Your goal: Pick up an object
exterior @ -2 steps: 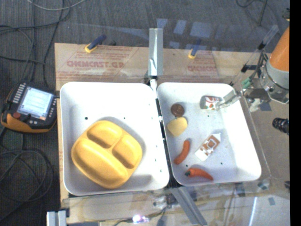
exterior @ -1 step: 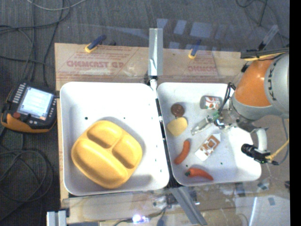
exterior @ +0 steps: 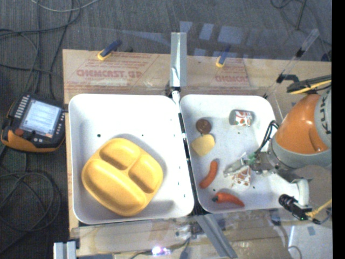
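Note:
My gripper [exterior: 235, 168] reaches in from the right, low over the right bin [exterior: 264, 104]. Right beside it, just below, lies a small white and red crumpled thing [exterior: 242, 179]; whether they touch I cannot tell. An orange-red sausage-shaped piece [exterior: 209, 174] lies to the gripper's left. A red chili pepper [exterior: 228, 199] rests near the bin's front wall. Further back sit a pale yellow chunk [exterior: 203, 144], a brown round piece [exterior: 203, 125] and a small red and white can [exterior: 241, 117] on its side.
The left bin [exterior: 86, 104] holds a large yellow compartment tray [exterior: 123, 175]. A metal divider [exterior: 176, 63] stands behind the gap between the bins. An orange pendant [exterior: 35, 123] and cables lie on the floor at left. The arm's orange band [exterior: 302, 125] looms over the right bin's right side.

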Tool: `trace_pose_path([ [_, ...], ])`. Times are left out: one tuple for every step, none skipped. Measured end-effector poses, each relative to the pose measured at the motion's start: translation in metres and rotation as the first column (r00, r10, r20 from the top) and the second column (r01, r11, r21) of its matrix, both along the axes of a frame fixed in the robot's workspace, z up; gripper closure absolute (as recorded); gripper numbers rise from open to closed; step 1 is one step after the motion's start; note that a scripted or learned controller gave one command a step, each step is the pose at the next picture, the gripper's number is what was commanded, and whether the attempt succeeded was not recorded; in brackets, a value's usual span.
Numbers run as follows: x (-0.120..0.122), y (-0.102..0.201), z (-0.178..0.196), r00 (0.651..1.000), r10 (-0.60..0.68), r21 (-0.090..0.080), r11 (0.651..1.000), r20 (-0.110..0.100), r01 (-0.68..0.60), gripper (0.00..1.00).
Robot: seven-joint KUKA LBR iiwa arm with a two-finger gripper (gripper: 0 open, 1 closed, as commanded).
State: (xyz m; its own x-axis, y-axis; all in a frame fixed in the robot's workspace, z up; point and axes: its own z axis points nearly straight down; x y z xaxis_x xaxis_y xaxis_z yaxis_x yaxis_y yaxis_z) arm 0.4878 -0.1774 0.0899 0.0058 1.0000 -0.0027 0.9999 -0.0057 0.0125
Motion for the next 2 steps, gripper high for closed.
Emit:
trace_pose_path([
  [0.001, 0.000, 0.010, 1.000, 0.000, 0.000, 1.000, 0.002, 0.000, 1.00],
  [0.059, 0.042, 0.125, 0.994, -0.111, 0.001, 0.994, -0.014, 0.111, 1.00],
])
